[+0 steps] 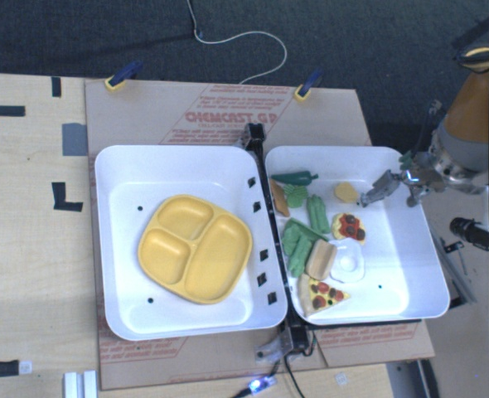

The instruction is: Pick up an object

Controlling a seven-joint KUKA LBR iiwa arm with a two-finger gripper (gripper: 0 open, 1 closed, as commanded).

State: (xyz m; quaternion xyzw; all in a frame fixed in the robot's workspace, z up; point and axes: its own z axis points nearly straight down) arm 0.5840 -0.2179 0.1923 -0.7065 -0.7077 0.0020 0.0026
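Tool poised above right bin, near upper right rim, fingers seemingly parted and gripping nothing (hard to tell). Toy foods heaped along that bin's left side: yellow piece nearest, pizza slice lowest. Left bin carrying yellow divided plate.

A dark blue carpet lies far behind the jaws, under a light wooden bench with maybe tape marks
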